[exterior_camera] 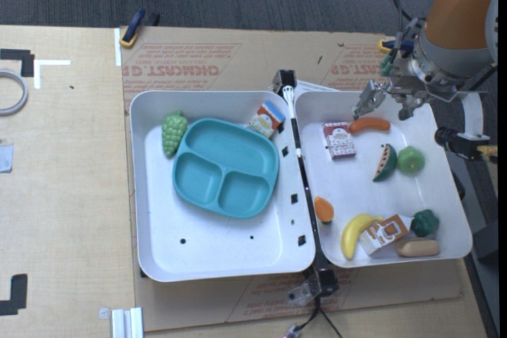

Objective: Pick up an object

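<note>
Your pincer [386, 100] hangs spread and empty over the far edge of the right bin [453, 170], poised just above the orange sausage [370, 124], which seems its likely target. Nearer lie a small red carton [340, 142], a melon slice [385, 163] and a green apple [410, 161]; the banana [356, 234] rests nearest you.

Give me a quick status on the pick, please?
Pincer open, above right bin's far edge. Orange sausage just below it, not gripped. Small carton lies beside the sausage.
</note>
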Motion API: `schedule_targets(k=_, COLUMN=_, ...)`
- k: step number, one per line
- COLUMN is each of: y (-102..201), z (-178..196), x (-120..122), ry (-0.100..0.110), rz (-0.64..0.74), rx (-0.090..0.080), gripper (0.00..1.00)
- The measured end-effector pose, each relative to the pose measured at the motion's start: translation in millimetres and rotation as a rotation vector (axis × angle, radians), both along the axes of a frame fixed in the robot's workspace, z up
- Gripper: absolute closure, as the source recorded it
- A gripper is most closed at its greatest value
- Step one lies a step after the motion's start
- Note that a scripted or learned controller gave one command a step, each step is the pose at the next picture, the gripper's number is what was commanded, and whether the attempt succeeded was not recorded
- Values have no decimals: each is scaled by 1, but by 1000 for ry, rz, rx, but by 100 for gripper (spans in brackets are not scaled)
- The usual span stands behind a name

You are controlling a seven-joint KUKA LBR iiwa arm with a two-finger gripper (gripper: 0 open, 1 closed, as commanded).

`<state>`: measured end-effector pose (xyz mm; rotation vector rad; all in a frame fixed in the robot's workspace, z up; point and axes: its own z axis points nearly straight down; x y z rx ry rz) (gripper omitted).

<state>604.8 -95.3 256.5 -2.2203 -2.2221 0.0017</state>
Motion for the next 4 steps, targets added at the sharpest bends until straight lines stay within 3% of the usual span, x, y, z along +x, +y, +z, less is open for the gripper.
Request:
schedule_targets(k=1, y=36, z=-65, x=15, ry=0, rz=0, rx=0, gripper=0)
schedule_targets(k=2, y=-13, z=-160, x=24, ry=0, rz=-4, rx=0, gripper=0)
schedule_targets(k=3, y=-13, z=-150, x=24, ry=-1, rz=-7, rx=-1, gripper=100)
schedule_targets(k=4, y=-3, z=-31, x=24, ry=-2, rz=2, rx=-1, gripper=100)
